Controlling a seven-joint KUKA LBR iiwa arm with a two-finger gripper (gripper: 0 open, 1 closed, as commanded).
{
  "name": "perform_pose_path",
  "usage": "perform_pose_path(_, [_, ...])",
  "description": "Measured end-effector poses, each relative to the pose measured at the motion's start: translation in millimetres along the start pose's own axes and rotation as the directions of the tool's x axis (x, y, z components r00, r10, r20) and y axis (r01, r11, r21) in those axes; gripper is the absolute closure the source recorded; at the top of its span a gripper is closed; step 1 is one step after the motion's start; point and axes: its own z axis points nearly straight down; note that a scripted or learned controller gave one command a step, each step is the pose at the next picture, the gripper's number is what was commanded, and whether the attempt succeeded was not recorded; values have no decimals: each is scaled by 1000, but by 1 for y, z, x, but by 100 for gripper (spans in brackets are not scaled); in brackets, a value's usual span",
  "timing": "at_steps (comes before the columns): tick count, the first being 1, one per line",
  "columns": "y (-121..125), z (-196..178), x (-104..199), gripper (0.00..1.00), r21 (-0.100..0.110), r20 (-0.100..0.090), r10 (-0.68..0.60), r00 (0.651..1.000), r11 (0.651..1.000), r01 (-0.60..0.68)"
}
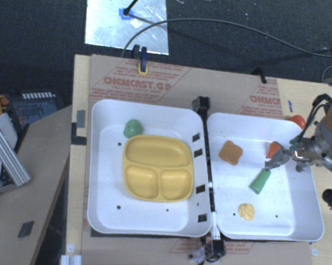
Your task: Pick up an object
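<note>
The right bin (296, 225) holds an orange-brown block (231, 152), a green cylinder (260, 181) lying at a slant, a small yellow lump (246, 211) and a small red-orange piece (274, 148). My gripper (277, 160) hangs low over the right bin's right half. Its tip is right beside the red-orange piece and just above the upper end of the green cylinder. Whether it touches either one is unclear. The grey arm (331, 142) comes in from the right.
The left bin (100, 209) carries a yellow three-compartment tray (157, 167) with a green round object (133, 127) at its far left corner. A black clip strip (204, 172) runs between the bins. An orange item (297, 119) lies beyond the right bin's far rim.
</note>
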Motion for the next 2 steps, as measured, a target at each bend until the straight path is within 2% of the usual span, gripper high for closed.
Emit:
perform_pose_path(1, [-6, 45, 4, 0, -1, 0, 0, 1000, 1000, 0])
perform_pose_path(2, [-8, 108, 3, 0, -1, 0, 1, 1000, 1000, -1])
